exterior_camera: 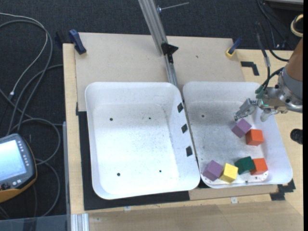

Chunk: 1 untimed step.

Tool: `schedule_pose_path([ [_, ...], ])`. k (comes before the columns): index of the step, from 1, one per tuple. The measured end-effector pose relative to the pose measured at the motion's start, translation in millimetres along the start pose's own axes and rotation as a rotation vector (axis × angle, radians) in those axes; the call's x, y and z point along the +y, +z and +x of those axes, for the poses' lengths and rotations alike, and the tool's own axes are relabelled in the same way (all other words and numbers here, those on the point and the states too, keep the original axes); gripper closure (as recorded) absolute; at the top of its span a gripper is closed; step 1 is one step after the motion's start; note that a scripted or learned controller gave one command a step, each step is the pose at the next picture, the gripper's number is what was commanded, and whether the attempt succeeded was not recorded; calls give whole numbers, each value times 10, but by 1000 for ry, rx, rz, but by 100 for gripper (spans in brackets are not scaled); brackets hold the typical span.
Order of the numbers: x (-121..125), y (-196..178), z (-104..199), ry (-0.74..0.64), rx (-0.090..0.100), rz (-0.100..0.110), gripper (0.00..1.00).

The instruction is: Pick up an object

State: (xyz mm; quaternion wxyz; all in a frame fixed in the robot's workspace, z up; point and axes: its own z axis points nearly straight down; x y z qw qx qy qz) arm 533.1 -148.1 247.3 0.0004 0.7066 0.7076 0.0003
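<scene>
Several small blocks lie in the right bin [211, 100]. A purple block [241, 128] touches an orange block [254, 137] near the bin's right side. Along the front rim sit another purple block [213, 170], a yellow block [229, 172], a green block [245, 164] and an orange block [259, 166]. My gripper [255, 108] hangs open just above and behind the upper purple block. Nothing is between its fingers [244, 110].
The left bin [134, 138] lies beside the right one, with black clips along the shared rim. A metal pole [153, 20] slants up from the bench's back. Cables and a teach pendant [14, 165] lie on the floor at the left.
</scene>
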Motion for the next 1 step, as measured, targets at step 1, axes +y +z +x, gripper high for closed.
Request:
schedule_pose_path([
  [1,70,-809,-573,4,-6,-9,0],
])
